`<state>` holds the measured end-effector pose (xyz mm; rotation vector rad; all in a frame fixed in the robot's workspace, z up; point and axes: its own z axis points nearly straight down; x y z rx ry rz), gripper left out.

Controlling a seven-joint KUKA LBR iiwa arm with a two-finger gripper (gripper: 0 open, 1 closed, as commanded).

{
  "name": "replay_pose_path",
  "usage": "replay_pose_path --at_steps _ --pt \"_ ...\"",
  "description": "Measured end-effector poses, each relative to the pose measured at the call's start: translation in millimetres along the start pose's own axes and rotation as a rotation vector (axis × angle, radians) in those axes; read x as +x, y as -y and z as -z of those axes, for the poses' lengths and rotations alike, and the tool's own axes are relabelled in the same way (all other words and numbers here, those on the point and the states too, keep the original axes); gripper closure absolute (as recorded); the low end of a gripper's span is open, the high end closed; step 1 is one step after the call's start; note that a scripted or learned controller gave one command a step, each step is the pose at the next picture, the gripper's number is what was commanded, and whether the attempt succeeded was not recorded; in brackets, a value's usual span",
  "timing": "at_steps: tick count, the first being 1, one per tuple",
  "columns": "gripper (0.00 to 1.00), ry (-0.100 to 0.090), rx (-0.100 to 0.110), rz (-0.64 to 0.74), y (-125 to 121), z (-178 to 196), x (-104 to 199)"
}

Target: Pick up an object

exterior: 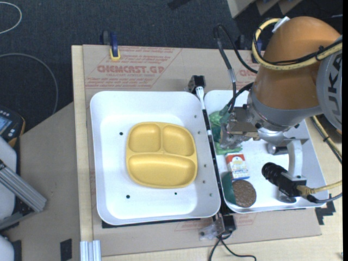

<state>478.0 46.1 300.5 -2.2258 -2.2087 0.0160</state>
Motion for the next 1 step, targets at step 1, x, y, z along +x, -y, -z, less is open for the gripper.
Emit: replay_pose_path --at_steps 1 --pt "1.00 -0.006 -0.013 0.017 0.0 11.6 85.9"
